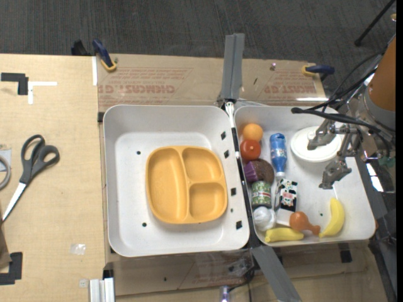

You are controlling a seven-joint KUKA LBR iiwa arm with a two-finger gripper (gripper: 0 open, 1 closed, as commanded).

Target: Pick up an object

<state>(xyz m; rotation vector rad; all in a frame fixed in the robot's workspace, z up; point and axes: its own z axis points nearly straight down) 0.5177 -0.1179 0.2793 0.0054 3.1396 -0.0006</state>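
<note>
Gripper (335, 159) is hanging over the right bin (365, 231) with fingers spread open and nothing between them, so this is looking like the approach step, pick not yet done. Candidate objects are sitting in that bin: banana (334, 218) just below the gripper, blue bottle (278, 151) and orange ball (252, 131) further left; orange divided plate (186, 184) is lying in the left bin (119, 187). Next move is calling for centring over one item, likely the banana, descending and closing.
</note>
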